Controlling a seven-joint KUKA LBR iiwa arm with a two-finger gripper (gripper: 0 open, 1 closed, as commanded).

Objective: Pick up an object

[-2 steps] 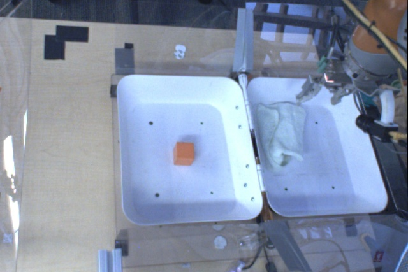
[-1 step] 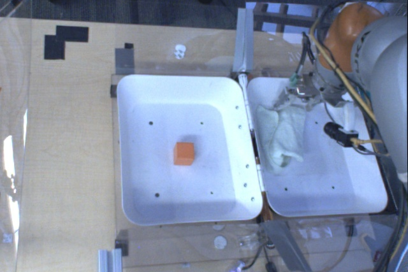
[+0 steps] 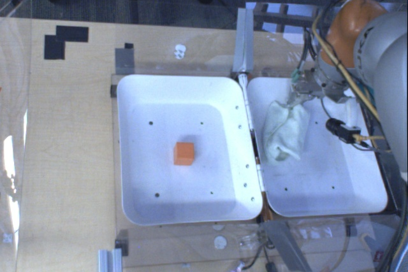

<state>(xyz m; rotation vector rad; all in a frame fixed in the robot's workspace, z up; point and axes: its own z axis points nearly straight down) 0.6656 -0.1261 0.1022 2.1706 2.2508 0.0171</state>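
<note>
A crumpled white cloth (image 3: 285, 130) lies in the right bin (image 3: 331, 185), at its upper left. It is stretched upward to a narrow top end. My gripper (image 3: 301, 93) stands at that top end, near the bin's far edge, and its fingers look shut on the tip of the cloth. The grey arm with its orange band (image 3: 356, 22) comes in from the upper right. A small orange cube (image 3: 184, 153) sits alone near the middle of the left bin (image 3: 137, 137), far from the gripper.
A black cable with a plug (image 3: 344, 130) hangs off the arm over the right bin's right half. A metal strip (image 3: 253, 137) divides the two bins. Black tape marks (image 3: 64, 40) lie on the wooden bench at upper left.
</note>
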